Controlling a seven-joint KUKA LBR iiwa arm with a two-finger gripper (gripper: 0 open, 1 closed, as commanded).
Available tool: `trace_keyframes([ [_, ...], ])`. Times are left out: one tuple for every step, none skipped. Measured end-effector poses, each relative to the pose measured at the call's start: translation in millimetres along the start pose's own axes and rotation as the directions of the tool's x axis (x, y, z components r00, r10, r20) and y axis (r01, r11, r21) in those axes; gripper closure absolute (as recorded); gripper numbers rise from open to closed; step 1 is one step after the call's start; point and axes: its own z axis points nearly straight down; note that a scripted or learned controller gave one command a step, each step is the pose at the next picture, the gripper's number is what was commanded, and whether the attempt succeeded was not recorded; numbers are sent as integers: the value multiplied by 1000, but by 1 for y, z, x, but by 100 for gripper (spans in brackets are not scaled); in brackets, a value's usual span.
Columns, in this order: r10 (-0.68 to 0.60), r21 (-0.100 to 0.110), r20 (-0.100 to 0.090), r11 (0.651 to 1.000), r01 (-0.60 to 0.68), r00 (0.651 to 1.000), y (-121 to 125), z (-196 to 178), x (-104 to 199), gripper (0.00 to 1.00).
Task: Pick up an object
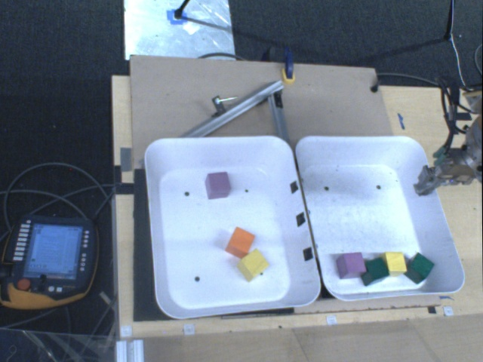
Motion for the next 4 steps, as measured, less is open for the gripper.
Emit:
trace_keyframes([
  [-1,0,0,1000,1,1000,2,-65,0,100],
  [0,5,-1,1000,0,1000,3,-73,-1,100],
  [-4,9,-5,1000,4,1000,2,-56,47,100],
  [-5,7,-5,1000,5,1000,2,-57,93,100],
])
